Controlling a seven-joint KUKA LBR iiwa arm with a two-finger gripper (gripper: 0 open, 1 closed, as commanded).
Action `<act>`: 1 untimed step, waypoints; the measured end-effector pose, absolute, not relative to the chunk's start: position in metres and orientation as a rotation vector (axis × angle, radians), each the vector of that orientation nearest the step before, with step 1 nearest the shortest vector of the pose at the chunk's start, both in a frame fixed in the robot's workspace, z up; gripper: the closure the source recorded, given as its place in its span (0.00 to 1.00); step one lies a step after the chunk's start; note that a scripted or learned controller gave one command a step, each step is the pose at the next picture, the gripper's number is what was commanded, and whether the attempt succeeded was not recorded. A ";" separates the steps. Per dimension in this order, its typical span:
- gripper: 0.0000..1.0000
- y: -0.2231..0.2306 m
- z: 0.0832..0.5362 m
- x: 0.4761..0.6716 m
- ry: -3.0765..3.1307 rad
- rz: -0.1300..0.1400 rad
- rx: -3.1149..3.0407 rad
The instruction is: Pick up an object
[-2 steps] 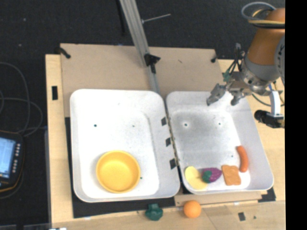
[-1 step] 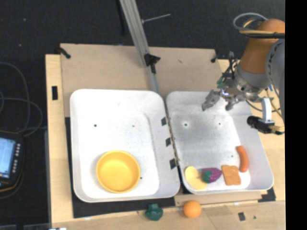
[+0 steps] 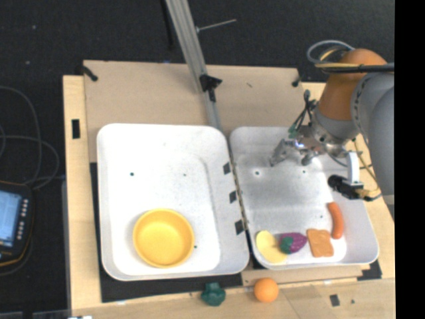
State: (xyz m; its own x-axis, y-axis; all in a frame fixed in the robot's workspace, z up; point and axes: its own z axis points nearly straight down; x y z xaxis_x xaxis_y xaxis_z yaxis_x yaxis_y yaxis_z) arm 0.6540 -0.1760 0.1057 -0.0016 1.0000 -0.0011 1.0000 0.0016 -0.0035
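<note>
Unlabelled orange ball point(image 3: 265, 290), green toy point(image 3: 213, 294)

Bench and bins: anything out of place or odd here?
Yes. An orange ball and a green toy lie on the bench's front edge, outside both bins, below the right bin where the other items sit.

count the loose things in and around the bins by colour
yellow: 2, the bowl in the left bin and a slice in the right bin
orange: 3, the sausage, the block and the ball on the bench
purple: 1, the purple lump
green: 1, the green toy on the bench
total: 7
</note>
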 end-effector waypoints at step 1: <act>1.00 -0.177 0.120 0.656 -2.229 -0.001 -2.222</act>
State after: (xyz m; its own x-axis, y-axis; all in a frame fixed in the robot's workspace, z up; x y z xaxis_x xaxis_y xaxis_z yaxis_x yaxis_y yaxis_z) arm 0.6563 -0.1770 0.1196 -0.0033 1.0000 -0.0037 1.0000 0.0033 0.0045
